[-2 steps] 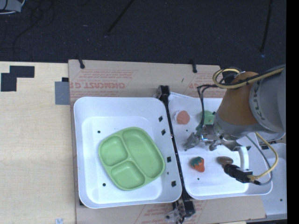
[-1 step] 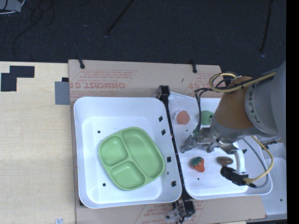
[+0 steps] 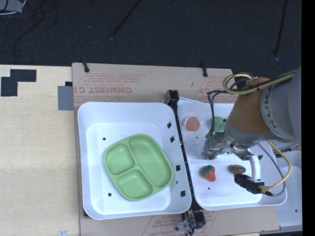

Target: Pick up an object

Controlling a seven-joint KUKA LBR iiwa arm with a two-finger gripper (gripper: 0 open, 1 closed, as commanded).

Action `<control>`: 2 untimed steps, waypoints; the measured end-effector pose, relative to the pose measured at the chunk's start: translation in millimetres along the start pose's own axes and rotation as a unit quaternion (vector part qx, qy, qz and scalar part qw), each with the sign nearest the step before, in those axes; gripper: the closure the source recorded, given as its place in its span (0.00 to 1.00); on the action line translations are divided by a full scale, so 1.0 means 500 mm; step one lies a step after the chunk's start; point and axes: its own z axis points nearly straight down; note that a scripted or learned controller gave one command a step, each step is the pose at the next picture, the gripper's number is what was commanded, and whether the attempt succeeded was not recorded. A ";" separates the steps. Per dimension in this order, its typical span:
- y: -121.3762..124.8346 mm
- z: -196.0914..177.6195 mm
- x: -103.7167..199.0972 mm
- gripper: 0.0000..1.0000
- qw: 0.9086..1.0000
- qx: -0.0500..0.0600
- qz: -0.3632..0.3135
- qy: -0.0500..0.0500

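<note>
In the right bin [image 3: 224, 198] lie a pink round object [image 3: 193, 124], a green object [image 3: 218, 123], a red and green strawberry-like toy [image 3: 209, 172] and a small brown flat piece [image 3: 236, 169]. My gripper [image 3: 212, 150] hangs low over the right bin's middle, between the green object behind it and the strawberry toy in front of it. Nothing shows between its fingers. The arm's orange band [image 3: 248, 113] covers the bin's far right part.
The left bin [image 3: 93, 132] holds a light green divided plate [image 3: 138, 166]. A black divider [image 3: 179, 151] runs between the two bins. A yellow and black cable [image 3: 275, 178] loops from the arm over the right bin's right side.
</note>
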 end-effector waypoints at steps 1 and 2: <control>0.020 -0.106 -0.010 1.00 1.000 -0.003 -0.004 -0.001; 0.021 -0.211 -0.013 1.00 1.000 -0.002 -0.003 -0.001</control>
